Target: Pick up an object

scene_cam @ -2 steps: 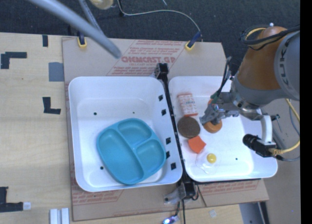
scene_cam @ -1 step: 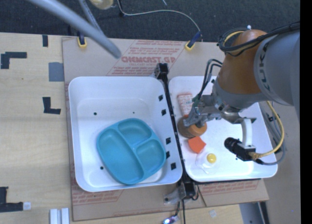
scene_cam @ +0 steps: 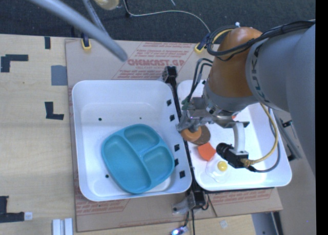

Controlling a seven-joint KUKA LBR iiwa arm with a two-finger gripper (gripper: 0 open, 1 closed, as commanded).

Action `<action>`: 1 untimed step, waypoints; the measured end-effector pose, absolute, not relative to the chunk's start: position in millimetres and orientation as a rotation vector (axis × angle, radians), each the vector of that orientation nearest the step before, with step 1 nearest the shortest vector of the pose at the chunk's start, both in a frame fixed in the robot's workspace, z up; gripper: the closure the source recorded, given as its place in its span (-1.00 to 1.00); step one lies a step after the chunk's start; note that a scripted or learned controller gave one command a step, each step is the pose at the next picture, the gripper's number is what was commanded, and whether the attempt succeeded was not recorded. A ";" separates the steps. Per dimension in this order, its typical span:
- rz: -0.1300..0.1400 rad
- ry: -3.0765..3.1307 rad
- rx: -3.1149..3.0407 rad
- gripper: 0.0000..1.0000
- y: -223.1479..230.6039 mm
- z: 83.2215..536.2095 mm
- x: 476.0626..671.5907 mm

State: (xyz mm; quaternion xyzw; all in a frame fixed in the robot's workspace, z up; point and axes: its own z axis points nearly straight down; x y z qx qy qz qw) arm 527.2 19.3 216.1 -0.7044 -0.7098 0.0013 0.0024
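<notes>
My gripper (scene_cam: 190,125) hangs low over the left side of the right bin (scene_cam: 277,177), close to the divider between the bins. A brown round object (scene_cam: 198,136) lies right beneath it, partly covered by the gripper. Just below that sit an orange block (scene_cam: 206,151) and a white fried-egg toy with a yellow yolk (scene_cam: 220,169). The arm's orange-banded wrist (scene_cam: 233,70) hides much of the right bin's floor.
The left bin (scene_cam: 87,106) holds a blue divided plate (scene_cam: 137,157) toward its front. A black cable fitting (scene_cam: 231,155) juts from the wrist over the right bin. A grey bar (scene_cam: 61,8) crosses the top left of the view.
</notes>
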 end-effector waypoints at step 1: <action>0.005 -2.226 -2.210 1.00 68.9 228.2 514.7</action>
